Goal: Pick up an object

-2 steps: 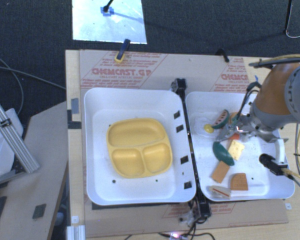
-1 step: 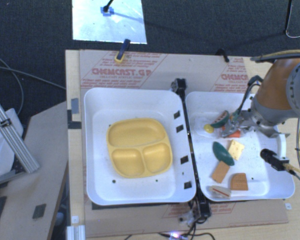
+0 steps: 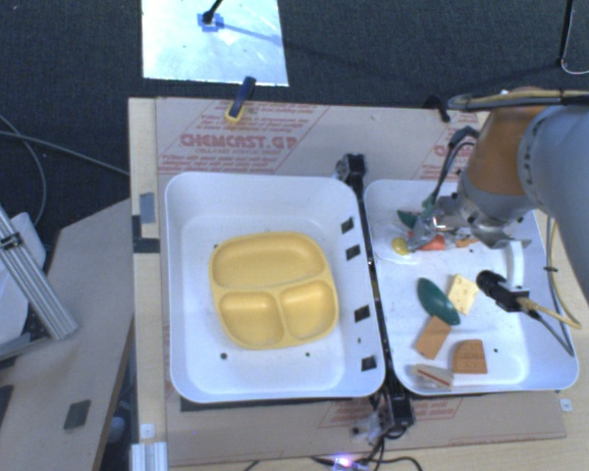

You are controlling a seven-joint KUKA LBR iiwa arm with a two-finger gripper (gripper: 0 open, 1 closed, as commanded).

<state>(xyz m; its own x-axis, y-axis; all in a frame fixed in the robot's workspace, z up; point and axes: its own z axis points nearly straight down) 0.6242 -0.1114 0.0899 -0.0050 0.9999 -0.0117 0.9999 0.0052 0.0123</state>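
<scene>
Cardboard-covered worktop (image 3: 275, 140) carries two white bins — left bin (image 3: 191, 292) holds one yellow tray (image 3: 272, 287), right bin (image 3: 540, 356) perhaps six small items; end effector (image 3: 424, 226) low there, grip unclear.

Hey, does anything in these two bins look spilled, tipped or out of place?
Nothing stands out. The yellow divided tray lies flat in the left bin; small toy items lie loose in the right bin, under the gripper.
</scene>
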